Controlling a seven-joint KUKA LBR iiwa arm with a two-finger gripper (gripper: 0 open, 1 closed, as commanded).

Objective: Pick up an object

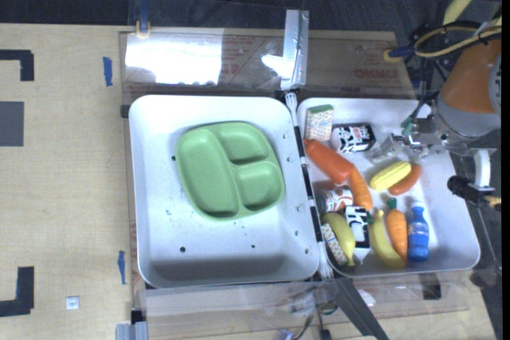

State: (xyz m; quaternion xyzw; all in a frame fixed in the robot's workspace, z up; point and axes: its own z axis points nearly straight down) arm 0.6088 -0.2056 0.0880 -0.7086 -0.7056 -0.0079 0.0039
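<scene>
- Pale wooden bench top [64, 171] is carrying two shallow white plastic bins side by side, with dark carpet showing beyond it.
- Sitting in the left bin [151, 251] is a smooth green plastic divided plate [229, 169], its three compartments bare.
- Crowding the right bin [458, 239] are the things to pick from: a long orange-red toy pepper [328, 159], a small pale box [319, 123], a black-and-white carton [353, 137], a hot dog in a yellow bun [394, 175], an orange carrot [396, 228], two yellow bananas [341, 237], and a blue bottle with a red cap [417, 231].
- Hovering over the bin's upper right part is the grey metal gripper [413, 136], just beside the hot dog; I cannot tell how its fingers are set (glare and clutter are blurring them), and nothing is visibly being held.
- Picking well, I am thinking, means choosing the hot dog: it is lying nearest, slightly apart from the pile, and looks rounded and firm.
- Closing across its short width seems safest, since the glossy curved toys are likely to slip sideways.
- Dropping straight down matters too (the carrot and bottle are lying close below it).
</scene>
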